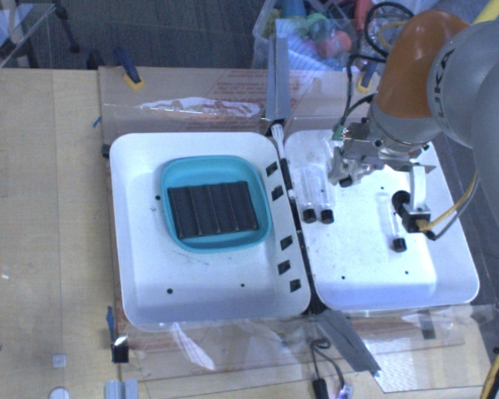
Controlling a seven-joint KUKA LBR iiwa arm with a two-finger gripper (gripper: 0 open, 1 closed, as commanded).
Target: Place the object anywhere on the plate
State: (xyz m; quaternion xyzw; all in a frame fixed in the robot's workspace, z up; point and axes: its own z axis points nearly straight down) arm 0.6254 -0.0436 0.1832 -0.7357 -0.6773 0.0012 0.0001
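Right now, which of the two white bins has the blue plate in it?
The left bin holds the blue plate, which carries a dark ridged object. The right bin lies under the pincer.

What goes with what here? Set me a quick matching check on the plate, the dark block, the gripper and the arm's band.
Things:
1. plate
2. ribbed block
3. gripper
4. wrist band

Descriptions:
A. orange
B. teal, in the left bin
C. black, lying on the plate
D. over the right bin

Pairs: 1-B, 2-C, 3-D, 4-A
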